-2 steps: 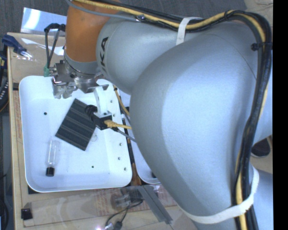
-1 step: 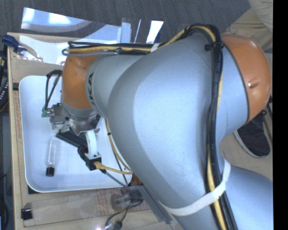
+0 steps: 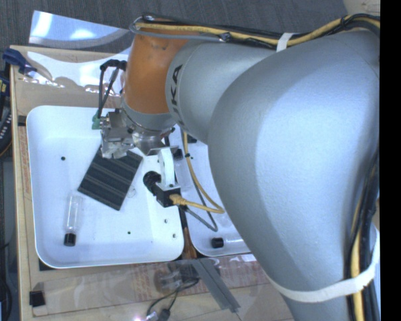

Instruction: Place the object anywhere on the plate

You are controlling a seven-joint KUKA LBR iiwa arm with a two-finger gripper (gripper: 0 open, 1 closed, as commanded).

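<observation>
The pincer [image 3: 113,146] hangs over the left bin [image 3: 40,179] — its opening cannot be told. The dark ribbed plate [image 3: 110,176] lies just below it; a clear vial [image 3: 72,218] lies farther toward the bin's near-left corner.

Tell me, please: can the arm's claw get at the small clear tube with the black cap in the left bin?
Probably yes. The small clear tube with a black cap lies alone on the left white bin floor, apart from the dark ribbed rectangular pad under the claw.
</observation>
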